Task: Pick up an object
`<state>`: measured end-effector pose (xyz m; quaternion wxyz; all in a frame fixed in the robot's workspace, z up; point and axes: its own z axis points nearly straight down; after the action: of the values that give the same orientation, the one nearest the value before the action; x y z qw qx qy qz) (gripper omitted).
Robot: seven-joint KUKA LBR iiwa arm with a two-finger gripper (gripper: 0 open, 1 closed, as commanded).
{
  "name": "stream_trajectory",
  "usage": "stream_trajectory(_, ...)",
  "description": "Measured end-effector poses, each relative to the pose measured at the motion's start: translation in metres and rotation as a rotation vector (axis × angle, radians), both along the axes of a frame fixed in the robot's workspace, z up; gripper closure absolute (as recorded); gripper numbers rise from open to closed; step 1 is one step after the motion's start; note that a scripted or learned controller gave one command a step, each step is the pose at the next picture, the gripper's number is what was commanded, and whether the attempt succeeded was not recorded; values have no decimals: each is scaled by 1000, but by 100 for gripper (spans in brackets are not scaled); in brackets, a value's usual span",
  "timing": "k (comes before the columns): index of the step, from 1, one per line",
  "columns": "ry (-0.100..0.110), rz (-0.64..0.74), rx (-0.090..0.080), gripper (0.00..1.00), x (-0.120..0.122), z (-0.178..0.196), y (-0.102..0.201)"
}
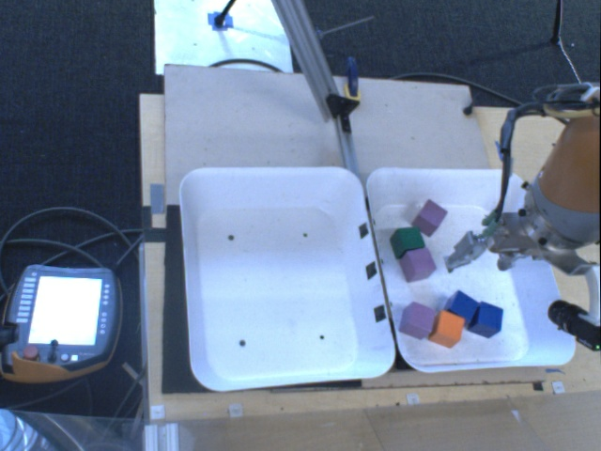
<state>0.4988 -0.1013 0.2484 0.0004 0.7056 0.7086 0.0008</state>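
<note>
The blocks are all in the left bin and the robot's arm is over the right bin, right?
Not quite. The camera view shows the blocks, like the green block and orange block, in the right bin, not the left bin. The arm is over the right bin.

In the right bin (540, 346) we see seven small blocks. A purple block (430, 217) lies toward the far wall, with a green block (407, 242) and another purple block (418, 264) just nearer. Along the near side sit a third purple block (418, 320), an orange block (448, 329) seemingly touching it, and two adjoining blue blocks (474, 313).
</note>
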Motion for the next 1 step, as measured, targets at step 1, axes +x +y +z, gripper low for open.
stream_trajectory(1, -1, -1, 0, 0, 0, 0, 0)
